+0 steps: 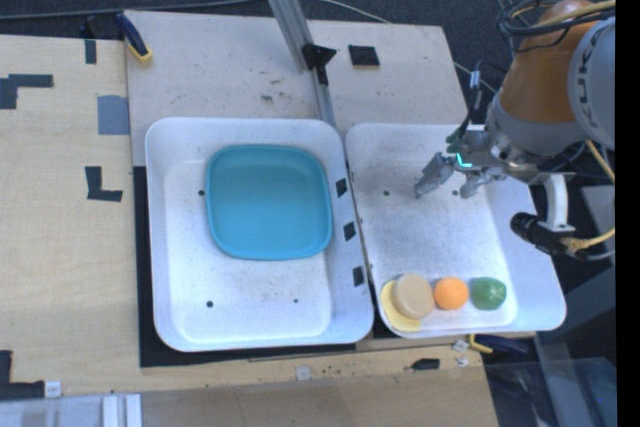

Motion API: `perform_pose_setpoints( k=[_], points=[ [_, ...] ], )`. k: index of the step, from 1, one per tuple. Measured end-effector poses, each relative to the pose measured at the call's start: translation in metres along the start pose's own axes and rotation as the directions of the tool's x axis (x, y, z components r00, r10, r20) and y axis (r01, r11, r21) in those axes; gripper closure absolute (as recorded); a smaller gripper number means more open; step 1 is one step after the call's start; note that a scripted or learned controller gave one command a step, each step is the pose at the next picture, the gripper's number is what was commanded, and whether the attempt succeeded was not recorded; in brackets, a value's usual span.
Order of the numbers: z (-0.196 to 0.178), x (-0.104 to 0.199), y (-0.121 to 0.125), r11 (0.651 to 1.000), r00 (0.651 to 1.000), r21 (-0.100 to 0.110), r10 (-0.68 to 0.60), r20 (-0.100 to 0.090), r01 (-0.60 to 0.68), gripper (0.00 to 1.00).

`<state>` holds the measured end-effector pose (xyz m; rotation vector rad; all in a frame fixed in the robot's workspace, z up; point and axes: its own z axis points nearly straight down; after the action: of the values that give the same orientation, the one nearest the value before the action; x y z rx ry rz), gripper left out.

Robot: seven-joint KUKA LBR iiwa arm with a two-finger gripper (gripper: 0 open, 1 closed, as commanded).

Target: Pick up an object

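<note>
Along the front edge of the right bin (420, 225) lie a tan round object on a yellow piece (409, 297), an orange ball (451, 294) and a green ball (488, 292). My gripper (451, 182) hangs over the upper part of that bin, well behind these objects. Its fingers are spread apart and nothing is between them. The grey arm with its orange band comes in from the right.
The left bin (180, 245) holds a blue square plate (268, 200). A metal post (290, 5) slants up from between the bins at the back. Cables lie behind and to the right of the arm.
</note>
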<state>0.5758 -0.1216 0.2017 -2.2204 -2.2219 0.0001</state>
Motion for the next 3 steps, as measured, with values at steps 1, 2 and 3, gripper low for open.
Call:
perform_pose_setpoints(
  k=[1,2,3],
  points=[
    [0.0,0.0,0.0,1.0,1.0,0.0,0.0,0.0,0.0,0.0],
    [0.059,-0.007,-0.005,1.0,1.0,0.006,0.001,0.0,-0.001,0.0],
    [0.111,-0.007,-0.005,1.0,1.0,0.002,0.0,0.0,0.0,0.0]
  ],
)
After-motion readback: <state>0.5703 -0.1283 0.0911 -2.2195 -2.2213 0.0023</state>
